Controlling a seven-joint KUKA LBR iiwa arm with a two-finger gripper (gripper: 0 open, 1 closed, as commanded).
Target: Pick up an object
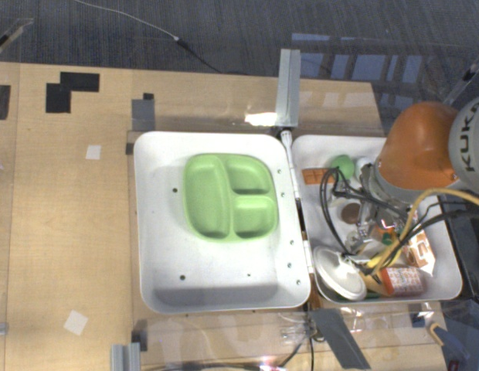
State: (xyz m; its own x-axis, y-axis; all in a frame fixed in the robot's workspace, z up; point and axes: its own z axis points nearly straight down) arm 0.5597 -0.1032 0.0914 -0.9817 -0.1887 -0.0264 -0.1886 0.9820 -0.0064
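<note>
My gripper [361,238] is down in the right bin [454,284], among the clutter, with the grey arm and its orange band [417,147] above it. Right below the gripper lies a pale round bowl [338,273]. A brown round thing [350,213] sits just to its left, and a small green object [344,164] lies further back. An orange-labelled packet [403,280], a yellow piece [374,283] and a white and orange box [422,253] lie to the gripper's front right. Cables hide much of what is beneath the gripper.
The left bin [158,269] holds a green divided plate [228,195]. An orange card [314,176] lies by the right bin's left wall. A ridge [298,215] separates the two bins. Wooden bench surrounds them.
</note>
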